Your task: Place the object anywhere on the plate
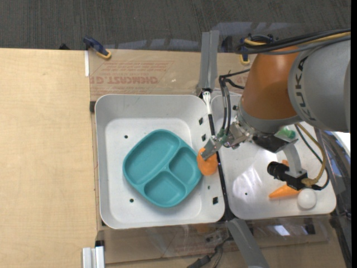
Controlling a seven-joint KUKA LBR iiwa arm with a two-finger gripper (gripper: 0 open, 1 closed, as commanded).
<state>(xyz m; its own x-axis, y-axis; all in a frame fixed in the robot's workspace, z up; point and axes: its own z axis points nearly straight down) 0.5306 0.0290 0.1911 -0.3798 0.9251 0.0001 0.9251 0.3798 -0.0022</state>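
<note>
A teal plate [159, 168] with three compartments lies in the left white bin [111, 127]. My gripper [210, 151] hangs over the divide between the two bins, just off the plate's right rim. Its fingers are shut on the top of a small round orange object [208, 166]. That object hangs beside the plate's right edge, over the left bin's right wall. The grey arm with its orange band [268, 88] reaches in from the right and hides much of the right bin.
In the right bin [245, 197] lie an orange carrot-shaped piece [283, 192] and a white ball [306, 200] near the front right corner. A green item [288, 133] peeks out under the arm. Bare bin floor surrounds the plate.
</note>
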